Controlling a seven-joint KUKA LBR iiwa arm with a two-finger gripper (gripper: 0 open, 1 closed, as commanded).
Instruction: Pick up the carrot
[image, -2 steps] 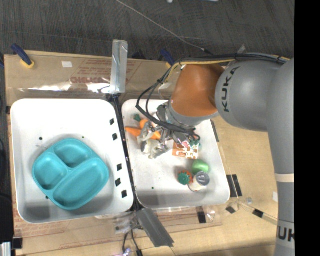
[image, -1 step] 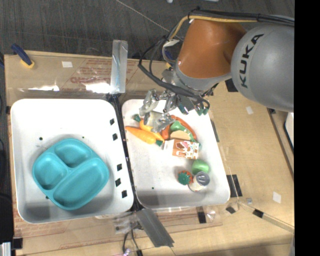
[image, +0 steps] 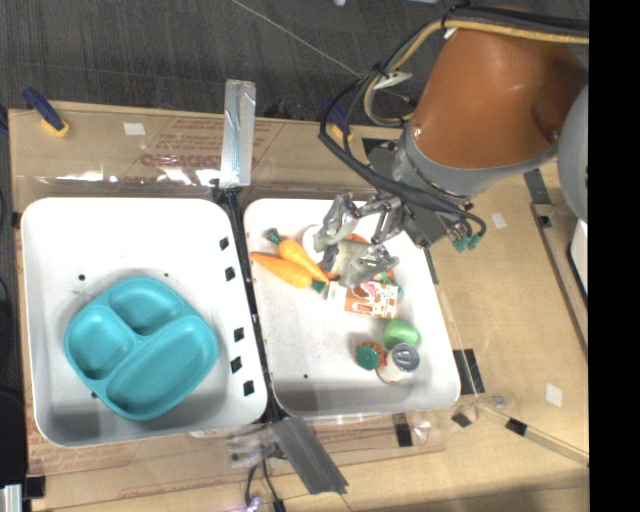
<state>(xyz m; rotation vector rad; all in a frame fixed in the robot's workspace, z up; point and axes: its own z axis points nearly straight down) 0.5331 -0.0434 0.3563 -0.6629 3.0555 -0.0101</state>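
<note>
You have the carrot (image: 296, 259) in the right bin (image: 300, 380), long axis running 10 to 4 o'clock. It lies at 8 o'clock from the gripper (image: 360, 235), just beside it; fingers apart, nothing between.

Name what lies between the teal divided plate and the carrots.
In the camera view, between the plate and the carrots lie bare white bin floor and the bins' adjoining walls.

A teal divided plate (image: 140, 345) is lying in the left bin (image: 60, 230). A green ball (image: 401, 332) and small can (image: 399, 362) are sitting in the right bin (image: 310, 390).
</note>
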